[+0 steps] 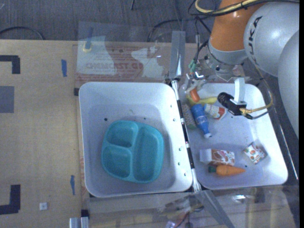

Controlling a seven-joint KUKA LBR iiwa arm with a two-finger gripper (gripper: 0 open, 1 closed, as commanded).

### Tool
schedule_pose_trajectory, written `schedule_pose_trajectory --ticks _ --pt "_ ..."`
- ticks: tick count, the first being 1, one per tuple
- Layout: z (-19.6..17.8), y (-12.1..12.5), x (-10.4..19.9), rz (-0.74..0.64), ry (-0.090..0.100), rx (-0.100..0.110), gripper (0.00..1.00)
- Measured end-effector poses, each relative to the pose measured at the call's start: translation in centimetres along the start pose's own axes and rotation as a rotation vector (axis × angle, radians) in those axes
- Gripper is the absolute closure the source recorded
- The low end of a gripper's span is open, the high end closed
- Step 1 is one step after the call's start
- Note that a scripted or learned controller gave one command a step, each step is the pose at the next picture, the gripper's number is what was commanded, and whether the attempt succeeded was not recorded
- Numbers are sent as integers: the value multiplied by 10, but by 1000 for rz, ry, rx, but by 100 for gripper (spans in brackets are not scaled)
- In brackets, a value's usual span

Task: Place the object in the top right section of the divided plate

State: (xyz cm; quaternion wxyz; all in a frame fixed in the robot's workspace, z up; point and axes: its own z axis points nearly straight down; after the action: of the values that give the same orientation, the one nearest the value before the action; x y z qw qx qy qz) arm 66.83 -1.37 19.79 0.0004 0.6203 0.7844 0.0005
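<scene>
The blue divided plate sits in the left bin, and all its sections have nothing in them. So the job has barely begun. The gripper is down at the far corner of the right bin, and I cannot tell its state. Just below it lie an orange toy, a blue bottle and more. The plate is well off to the gripper's side.

Blue bottle and carrot crowd the right bin.
</scene>
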Motion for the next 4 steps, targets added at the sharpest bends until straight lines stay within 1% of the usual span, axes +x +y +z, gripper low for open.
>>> schedule_pose_trajectory --ticks 1,2,3,4 --pt "15 17 75 -248 2 4 100" --pt "107 12 142 -263 1 1 100" --pt "54 -18 146 -424 2 4 100" --pt "24 -49 174 -507 2 4 100"
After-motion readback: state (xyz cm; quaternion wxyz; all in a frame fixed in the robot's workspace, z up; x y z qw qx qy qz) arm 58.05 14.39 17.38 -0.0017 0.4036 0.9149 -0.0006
